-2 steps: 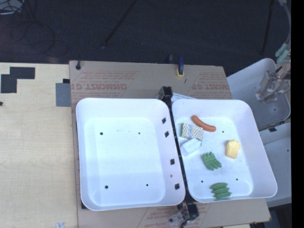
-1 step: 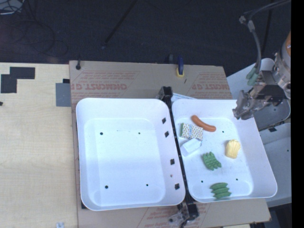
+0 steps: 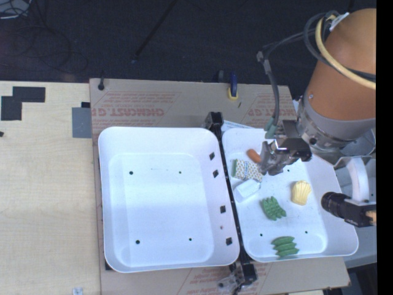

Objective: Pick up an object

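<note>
Two white bins sit on the bench; over the right bin, the gripper hangs above a green-patterned packet; its claw state cannot be told.

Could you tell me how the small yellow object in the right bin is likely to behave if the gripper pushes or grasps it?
The yellow object looks small and ridged, so probably light and apt to slide on the smooth right bin. Its rounded shape might let it slip from the gripper.

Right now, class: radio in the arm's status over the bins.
Gripper low in right bin, above patterned packet. Nothing seen held. Orange piece close beside.
</note>
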`<state>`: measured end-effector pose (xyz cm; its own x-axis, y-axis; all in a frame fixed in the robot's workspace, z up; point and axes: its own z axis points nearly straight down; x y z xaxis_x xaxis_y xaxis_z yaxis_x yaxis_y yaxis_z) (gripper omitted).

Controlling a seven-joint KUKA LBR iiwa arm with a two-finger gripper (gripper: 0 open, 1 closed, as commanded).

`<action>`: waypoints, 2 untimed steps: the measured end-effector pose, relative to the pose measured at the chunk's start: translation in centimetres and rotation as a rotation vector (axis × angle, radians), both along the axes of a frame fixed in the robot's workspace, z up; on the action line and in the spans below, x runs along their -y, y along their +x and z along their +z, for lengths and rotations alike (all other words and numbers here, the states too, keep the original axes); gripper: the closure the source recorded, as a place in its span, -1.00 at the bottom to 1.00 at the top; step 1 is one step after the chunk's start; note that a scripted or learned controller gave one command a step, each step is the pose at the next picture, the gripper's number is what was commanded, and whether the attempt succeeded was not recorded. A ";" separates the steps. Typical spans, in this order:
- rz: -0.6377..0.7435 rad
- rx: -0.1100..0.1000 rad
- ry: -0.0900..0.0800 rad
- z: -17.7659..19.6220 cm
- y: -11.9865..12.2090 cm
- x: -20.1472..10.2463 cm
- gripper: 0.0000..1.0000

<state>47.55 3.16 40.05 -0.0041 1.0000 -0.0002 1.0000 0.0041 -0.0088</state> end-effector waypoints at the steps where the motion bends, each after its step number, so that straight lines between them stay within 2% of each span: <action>1: 0.000 0.015 0.001 10.9 0.1 -3.5 1.00; 2: -0.006 0.000 -0.002 4.2 1.4 -1.4 1.00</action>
<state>48.90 4.59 44.29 0.0019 1.0000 -0.0022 1.0000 -0.0019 -0.0086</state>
